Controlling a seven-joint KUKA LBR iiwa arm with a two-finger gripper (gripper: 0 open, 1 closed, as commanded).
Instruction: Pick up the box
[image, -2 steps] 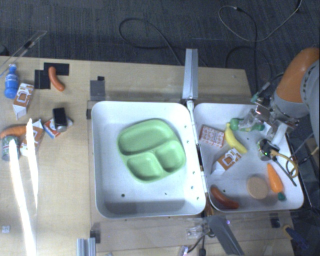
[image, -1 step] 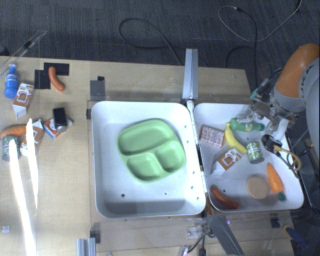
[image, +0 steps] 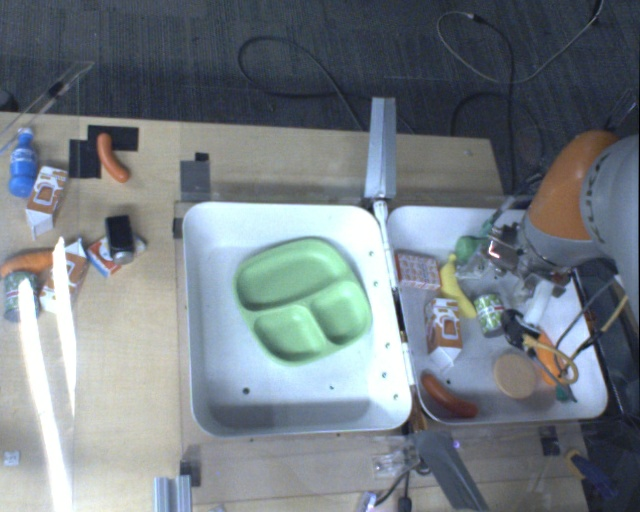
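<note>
Reaching in from the right over the right-hand shallow white plastic bin (image: 590, 400), with the grey arm and its orange band (image: 562, 195) above the bin's far right corner and the claw (image: 522, 262) low over the clutter there; cannot tell whether open or closed, and nothing visibly gripped. Lying flat near the bin's left wall, toward the far end: a small reddish-pink cardboard box (image: 417, 269), apart from the claw. Just beside it to the right, a yellow plastic banana (image: 456, 290); below it, a white and orange carton (image: 444, 325); near the front edge, a red-brown toy sausage (image: 449, 397). Between banana and claw, a small green can (image: 488, 312); nearer the front, a tan round disc (image: 516, 376). Sitting alone in the left-hand white bin (image: 210, 400), a light green divided plastic tray (image: 302, 298) with three compartments. Scattered on the wooden table (image: 130, 380) to the left: a blue bottle (image: 21, 163), an orange toy sausage (image: 112, 159) on a black mat, and small cartons.
</note>
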